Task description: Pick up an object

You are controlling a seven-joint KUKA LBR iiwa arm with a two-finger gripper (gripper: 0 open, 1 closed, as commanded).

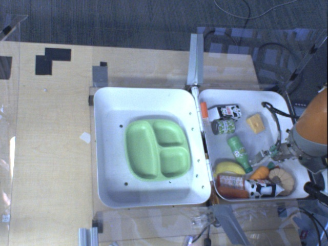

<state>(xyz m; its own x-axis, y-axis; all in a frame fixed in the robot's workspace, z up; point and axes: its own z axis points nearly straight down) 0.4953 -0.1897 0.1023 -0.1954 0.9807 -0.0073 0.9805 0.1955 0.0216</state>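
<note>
Your right bin (pixel 266 97): green bottle (pixel 239 153), banana (pixel 230 167), cheese wedge (pixel 255 123). Left bin (pixel 107 137): green divided tray (pixel 158 148). End effector (pixel 273 152): grip state cannot be told.

The arm (pixel 313 129) is cut off by the frame's right edge. Labels on the small can (pixel 223 126) and carton (pixel 228 111) are too blurred to read.

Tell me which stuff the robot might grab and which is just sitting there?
Might grab, all in the right bin: green bottle, banana, small can, yellow block, carrot, cow-patterned toy. The gripper is above these.

Just sitting: green divided tray in the left bin, cables.
</note>
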